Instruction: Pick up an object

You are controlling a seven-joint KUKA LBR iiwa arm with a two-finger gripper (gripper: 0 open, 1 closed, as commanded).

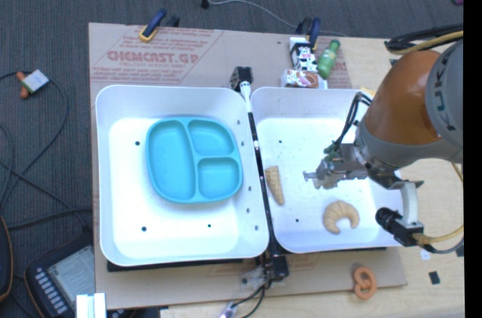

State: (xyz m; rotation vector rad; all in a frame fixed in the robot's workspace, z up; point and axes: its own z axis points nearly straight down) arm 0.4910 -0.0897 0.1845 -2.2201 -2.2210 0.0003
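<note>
Table (151,45) under cardboard sheet, seen from above at a slant, with two shallow white bins side by side. Left bin (120,109) holding a light blue divided plate (194,160) with three compartments, lying flat near the bin's middle. Right bin (301,109) holding two pastry-like toys: a pale cone-shaped piece (275,184) close to the left wall, and a curved croissant (341,215) near the front edge, well apart from each other. Grey arm with orange band (403,109) reaching in from the right, over the right bin. Pincer (325,175) hanging above the bin floor, between the cone-shaped piece and the croissant, a little behind the croissant, touching neither. Nothing visible between its tips; spread or pressed together, cannot tell from this angle. Beyond the bins, on the cardboard: a green bottle (328,58) beside a small printed box (303,71), a blue and yellow clamp (153,24) at the far left edge. In front of the right bin, an orange pretzel-shaped toy (364,282) on the cardboard.
</note>
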